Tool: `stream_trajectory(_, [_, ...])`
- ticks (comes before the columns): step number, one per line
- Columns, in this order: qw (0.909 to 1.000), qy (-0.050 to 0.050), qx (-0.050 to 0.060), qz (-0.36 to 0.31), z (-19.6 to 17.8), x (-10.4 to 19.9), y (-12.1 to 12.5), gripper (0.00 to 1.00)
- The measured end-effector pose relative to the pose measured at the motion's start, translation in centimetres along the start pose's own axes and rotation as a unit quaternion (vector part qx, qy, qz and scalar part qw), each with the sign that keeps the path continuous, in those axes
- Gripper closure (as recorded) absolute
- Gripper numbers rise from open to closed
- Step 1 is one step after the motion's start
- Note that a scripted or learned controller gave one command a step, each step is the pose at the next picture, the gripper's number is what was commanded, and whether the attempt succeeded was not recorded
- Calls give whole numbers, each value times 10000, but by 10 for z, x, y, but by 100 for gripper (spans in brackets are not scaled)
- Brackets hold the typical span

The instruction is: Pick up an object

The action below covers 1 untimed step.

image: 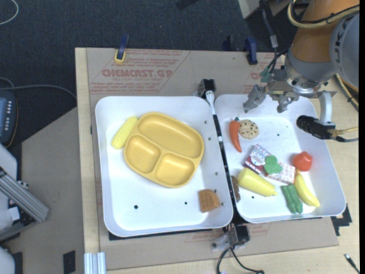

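Grey gripper [268,100] hangs over the right bin's [331,201] far edge, jaws spread, nothing between them. We judge the nearest target is the cookie [248,129], flat and round, just below and slightly left of the jaws; beside it the carrot [235,136] lies long axis top to bottom. Glossy plastic toys crowd lower down: tomato [303,161], banana [305,190].
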State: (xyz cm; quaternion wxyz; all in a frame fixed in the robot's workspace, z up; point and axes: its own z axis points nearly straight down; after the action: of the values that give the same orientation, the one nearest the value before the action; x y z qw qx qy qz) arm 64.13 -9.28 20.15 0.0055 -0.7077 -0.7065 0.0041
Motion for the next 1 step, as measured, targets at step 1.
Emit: stream_trajectory(1, [10000, -8, -66, -10, -7, 0, 3, 0])
